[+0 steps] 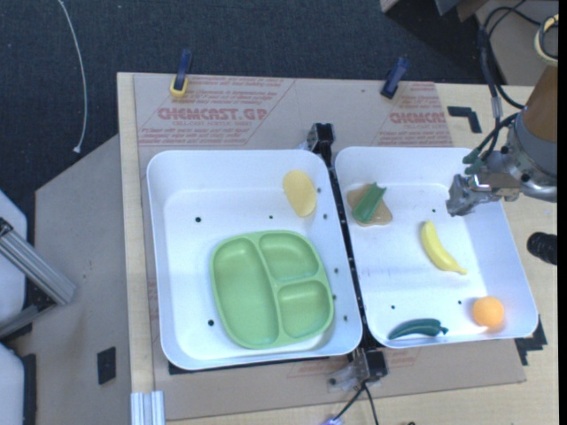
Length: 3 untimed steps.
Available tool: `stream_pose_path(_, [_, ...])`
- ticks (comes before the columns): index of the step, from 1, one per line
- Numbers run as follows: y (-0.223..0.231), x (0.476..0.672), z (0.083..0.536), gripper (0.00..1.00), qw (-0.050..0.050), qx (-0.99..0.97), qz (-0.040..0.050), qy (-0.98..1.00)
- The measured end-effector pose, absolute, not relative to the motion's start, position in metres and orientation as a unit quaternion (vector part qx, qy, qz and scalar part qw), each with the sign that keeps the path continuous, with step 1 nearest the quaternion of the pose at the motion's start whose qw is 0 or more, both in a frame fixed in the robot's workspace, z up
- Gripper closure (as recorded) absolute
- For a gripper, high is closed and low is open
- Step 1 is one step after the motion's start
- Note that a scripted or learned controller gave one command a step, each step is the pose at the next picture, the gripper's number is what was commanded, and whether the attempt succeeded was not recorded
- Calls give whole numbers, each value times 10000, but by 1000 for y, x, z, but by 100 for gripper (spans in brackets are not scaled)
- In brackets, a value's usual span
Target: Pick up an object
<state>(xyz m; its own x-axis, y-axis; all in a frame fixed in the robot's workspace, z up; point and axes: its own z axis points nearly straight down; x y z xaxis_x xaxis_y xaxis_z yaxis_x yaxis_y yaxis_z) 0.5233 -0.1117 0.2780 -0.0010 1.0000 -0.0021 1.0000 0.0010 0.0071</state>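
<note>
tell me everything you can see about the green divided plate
The green divided plate is a pale green tray that looks like smooth plastic, with rounded corners and raised ridges splitting it into three compartments: one long one on its left and two smaller ones on its right. Nothing lies in them. It rests flat, turned slightly askew, on the floor of the left bin, toward the bin's near right corner, close to the front wall. The yellow oval object lies apart from it, farther back.

"CHEMCAST GP" in red, printed twice, on the board (pixel 221 112) under the bins
</note>
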Motion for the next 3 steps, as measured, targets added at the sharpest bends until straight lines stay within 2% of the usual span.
stream_pose_path(1, [-59,544,260,100,-2,7056,0,7086])
stream_pose_path(3, [44,560,225,100,-21,7056,-11,7086])
